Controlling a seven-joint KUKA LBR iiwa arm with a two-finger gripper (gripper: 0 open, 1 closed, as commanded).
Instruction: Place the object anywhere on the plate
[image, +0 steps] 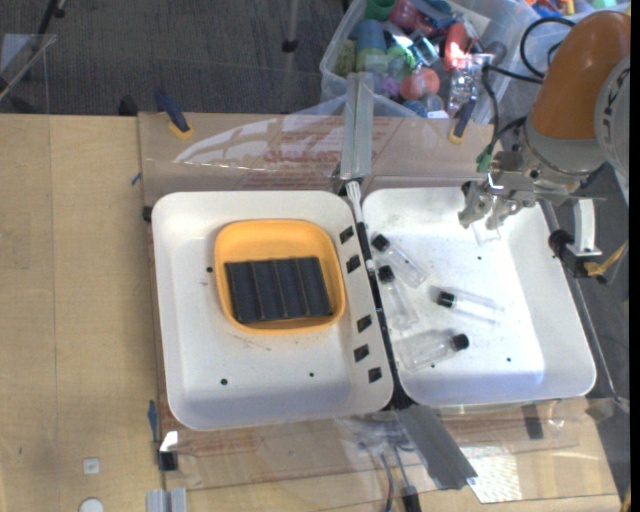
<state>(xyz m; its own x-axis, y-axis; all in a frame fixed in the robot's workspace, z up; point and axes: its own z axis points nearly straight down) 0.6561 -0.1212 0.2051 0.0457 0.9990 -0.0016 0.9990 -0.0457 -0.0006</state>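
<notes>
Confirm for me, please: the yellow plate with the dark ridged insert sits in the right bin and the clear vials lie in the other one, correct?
Not quite: the yellow plate sits in the left bin, as the camera view shows. The clear vials do lie in the other one, the right bin.

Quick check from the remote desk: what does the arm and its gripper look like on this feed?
The arm is grey with a broad orange band above the wrist. Black cables loop beside it. The gripper is a small silvery-metal unit with two thin pale fingers, and a green spot shows on its left side.
</notes>
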